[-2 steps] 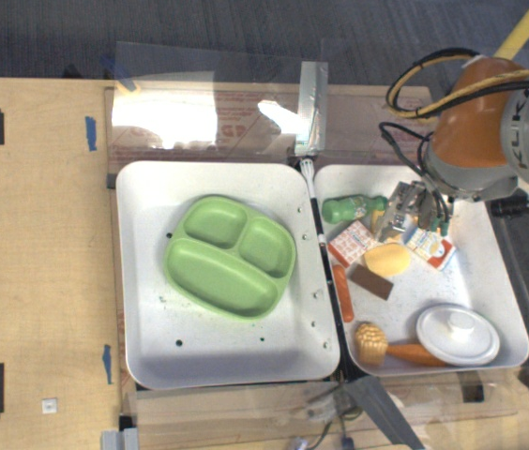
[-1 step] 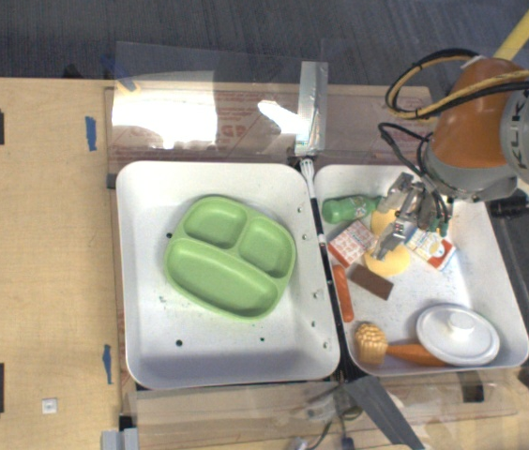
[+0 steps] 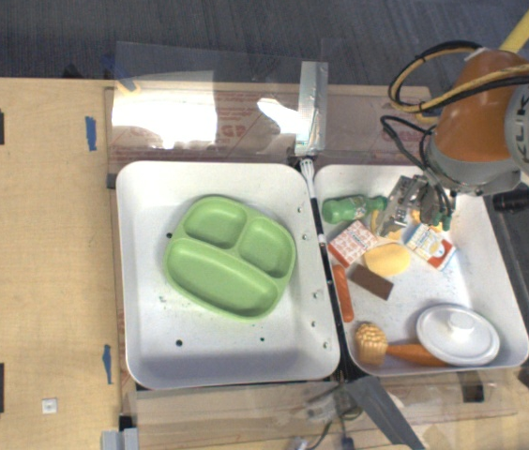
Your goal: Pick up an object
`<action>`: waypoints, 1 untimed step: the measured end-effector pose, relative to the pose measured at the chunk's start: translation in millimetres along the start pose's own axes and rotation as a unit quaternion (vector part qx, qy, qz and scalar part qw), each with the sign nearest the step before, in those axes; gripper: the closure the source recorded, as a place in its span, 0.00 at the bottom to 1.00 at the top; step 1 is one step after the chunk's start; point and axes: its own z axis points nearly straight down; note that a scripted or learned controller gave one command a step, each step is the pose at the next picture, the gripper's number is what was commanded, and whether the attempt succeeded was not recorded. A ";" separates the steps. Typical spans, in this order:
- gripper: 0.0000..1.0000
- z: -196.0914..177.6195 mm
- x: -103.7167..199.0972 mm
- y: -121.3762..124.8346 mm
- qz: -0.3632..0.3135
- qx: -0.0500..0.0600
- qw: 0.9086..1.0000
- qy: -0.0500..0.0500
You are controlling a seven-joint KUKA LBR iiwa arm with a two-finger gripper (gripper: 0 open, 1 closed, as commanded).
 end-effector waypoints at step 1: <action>0.00 1.0 0.5 0.4 0.000 0.000 1.000 0.001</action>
